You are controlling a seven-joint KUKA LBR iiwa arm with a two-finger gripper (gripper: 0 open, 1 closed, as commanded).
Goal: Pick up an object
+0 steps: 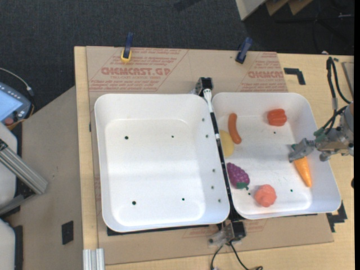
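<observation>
White plastic is forming the two shallow bins lying side by side on the cardboard-covered tabletop (169,63), and the right bin (253,103) is serving as the landmark. Inside it, the grey jaws (298,151) are reaching in from the right edge, sitting just above the top of the orange plastic carrot (304,171) near that edge; whether they are wide or narrow, I cannot tell. Also lying in that bin are a red-orange plastic tomato (276,117), an orange sausage-shaped toy (234,128), a yellow plastic piece (226,143), a purple grape bunch (238,176) and a pink round fruit (265,195).
</observation>
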